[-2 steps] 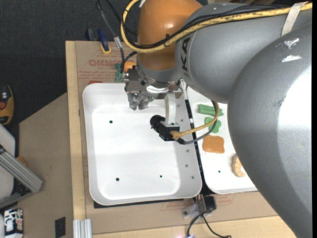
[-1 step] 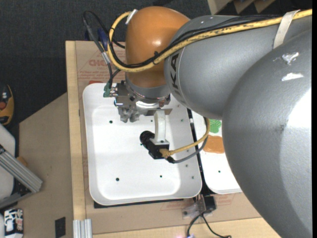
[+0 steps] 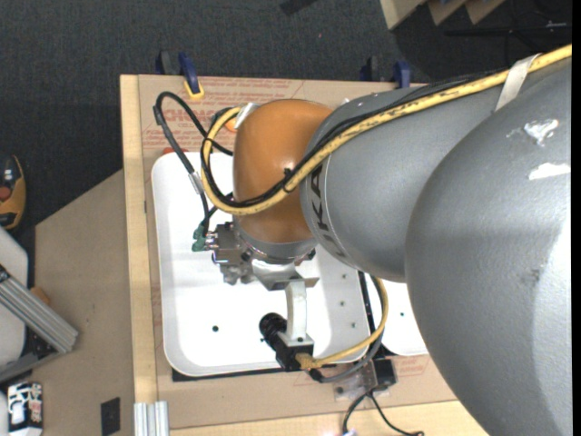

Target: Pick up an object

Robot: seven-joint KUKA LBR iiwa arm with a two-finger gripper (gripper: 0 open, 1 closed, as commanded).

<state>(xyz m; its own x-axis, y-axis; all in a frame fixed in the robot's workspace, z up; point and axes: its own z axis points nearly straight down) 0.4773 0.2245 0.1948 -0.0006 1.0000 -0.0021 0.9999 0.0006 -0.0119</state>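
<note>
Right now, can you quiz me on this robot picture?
1. True or false: the arm hangs over a white bin.
2. What colour is the band above the wrist? A) blue B) orange C) green
3. Fill in: the arm reaches in from the view's ____.
Key: 1 true; 2 B; 3 right.

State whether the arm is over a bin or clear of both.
Over one: the orange band and wrist hang above the left bin.
</note>
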